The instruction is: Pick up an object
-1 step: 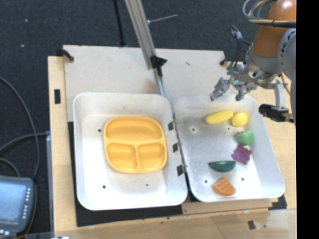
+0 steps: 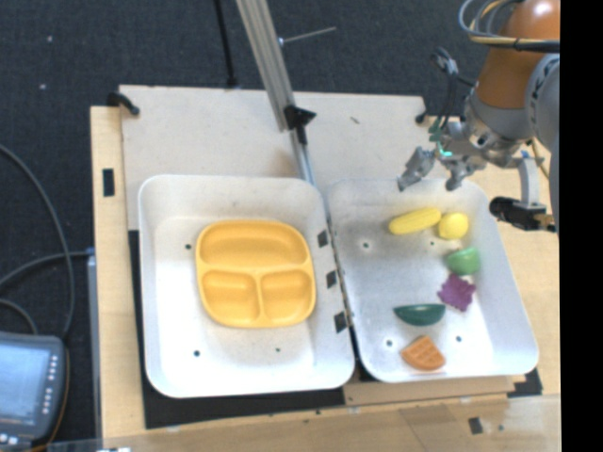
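Arm: we see it (image 2: pixel 513 64) entering at the frame's upper right, orange band uppermost.
Pincer: we see it (image 2: pixel 435 172) pointing down-left, its two fingers spread apart, nothing between them.

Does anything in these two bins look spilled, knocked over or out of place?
Nothing stands out. The yellow divided tray lies flat in the left bin. The toy foods, including a corn cob and lemon, sit loosely inside the right bin. The open gripper hovers above its far edge.
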Available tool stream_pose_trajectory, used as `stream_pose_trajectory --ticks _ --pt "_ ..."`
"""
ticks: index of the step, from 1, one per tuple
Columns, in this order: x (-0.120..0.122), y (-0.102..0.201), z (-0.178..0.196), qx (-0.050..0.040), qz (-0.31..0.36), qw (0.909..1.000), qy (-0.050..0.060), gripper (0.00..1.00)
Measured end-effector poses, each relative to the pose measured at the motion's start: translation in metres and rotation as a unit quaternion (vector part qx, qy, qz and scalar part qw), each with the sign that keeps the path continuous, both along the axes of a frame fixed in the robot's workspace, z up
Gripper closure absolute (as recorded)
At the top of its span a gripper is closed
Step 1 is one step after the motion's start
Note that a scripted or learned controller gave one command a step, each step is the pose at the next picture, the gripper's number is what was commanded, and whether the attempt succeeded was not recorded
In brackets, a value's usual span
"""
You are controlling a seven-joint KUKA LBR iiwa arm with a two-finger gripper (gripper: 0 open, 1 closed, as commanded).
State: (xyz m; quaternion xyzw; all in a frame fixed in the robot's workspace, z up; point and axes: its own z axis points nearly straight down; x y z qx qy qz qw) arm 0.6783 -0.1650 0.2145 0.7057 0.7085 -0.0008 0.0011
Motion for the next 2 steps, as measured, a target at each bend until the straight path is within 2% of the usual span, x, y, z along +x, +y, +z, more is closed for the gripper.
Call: stream_pose_trajectory --ticks 2 --pt "-0.001 0.006 -0.11 0.0005 0.001 1.0 0.001 0.0"
